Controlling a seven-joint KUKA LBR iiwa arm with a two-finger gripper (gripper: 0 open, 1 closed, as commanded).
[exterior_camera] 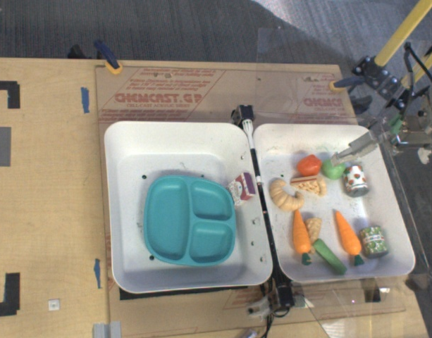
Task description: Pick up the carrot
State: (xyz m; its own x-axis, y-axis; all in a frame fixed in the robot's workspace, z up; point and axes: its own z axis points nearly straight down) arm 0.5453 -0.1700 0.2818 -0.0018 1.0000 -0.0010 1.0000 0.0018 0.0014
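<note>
Two carrots (301, 232) (347, 234) lie in the right bin (402, 210). Jaws sit at its top corner; can't tell their state.

Teal three-compartment plastic plate (189, 220) lies in left white shallow bin (124, 146); small milk carton (242, 188) just beside its right edge. Right white shallow bin (402, 220) holds two orange toy carrots (301, 232) (347, 234) side by side, croissant (286, 193) behind-left of them.

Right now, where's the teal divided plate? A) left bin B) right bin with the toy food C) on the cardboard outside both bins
A: the teal divided plate lies on the floor of the left bin, while the two carrots lie in the right bin.
</note>
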